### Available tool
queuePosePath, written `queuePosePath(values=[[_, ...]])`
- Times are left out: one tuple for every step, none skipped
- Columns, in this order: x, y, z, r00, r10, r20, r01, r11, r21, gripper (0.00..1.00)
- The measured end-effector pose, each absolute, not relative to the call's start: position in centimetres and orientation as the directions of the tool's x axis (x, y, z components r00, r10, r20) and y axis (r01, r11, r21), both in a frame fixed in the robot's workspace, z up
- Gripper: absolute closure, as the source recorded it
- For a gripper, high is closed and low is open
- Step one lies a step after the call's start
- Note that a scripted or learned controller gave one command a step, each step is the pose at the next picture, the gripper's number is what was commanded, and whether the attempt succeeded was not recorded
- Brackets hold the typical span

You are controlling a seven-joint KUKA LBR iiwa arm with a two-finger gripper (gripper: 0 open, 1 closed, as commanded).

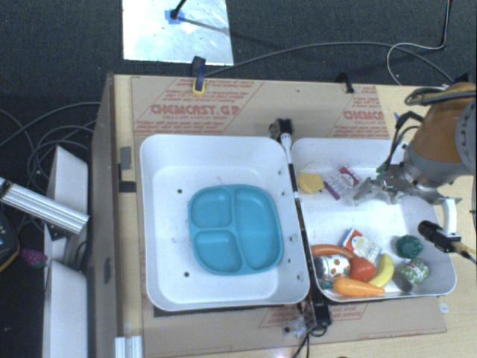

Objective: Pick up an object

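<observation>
Camera view, from my remote station: I see 2 shallow white bins side by side on the bench. The left bin (160,200) holds 1 blue divided plate (235,227) with 3 compartments, lying flat near the bin's middle.

The right bin (358,218) holds the loose objects. At its far left sits a yellow round item (310,182), and just beside that, toward the arm, lies a small red-and-white packet (340,181). Along the near edge I count a cluster: an orange carrot (358,288) lying lengthwise against the near wall, a red tomato (363,269) touching it from behind, a yellow banana (384,270) curved beside the tomato, a small printed carton (359,243) behind the tomato, and a red-and-white can (333,264) at the cluster's left. Further right lie a dark green object (408,246) and a patterned cup (414,272), near each other.

The arm (444,136) enters from the right, its orange band above the wrist. The gripper (373,189) sits low over the far half of the right bin, near the packet and well apart from the near-edge cluster. Its grey fingers blur together against the white floor, so I cannot tell how the jaws stand. I see no object between them.
</observation>
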State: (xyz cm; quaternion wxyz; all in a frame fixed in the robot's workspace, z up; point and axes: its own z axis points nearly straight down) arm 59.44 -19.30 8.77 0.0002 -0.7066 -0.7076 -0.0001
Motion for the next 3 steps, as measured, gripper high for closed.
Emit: queuePosePath(values=[[65.5, -11.5, 8.5, -0.005, 1.000, 0.001, 1.000, 0.005, 0.003, 0.00], [57.5, -11.8, 15.2, -0.001, 1.000, -0.001, 1.000, 0.001, 0.003, 0.00], [50.9, -9.1, 8.4, -0.001, 1.000, 0.000, 1.000, 0.001, 0.001, 0.00]])
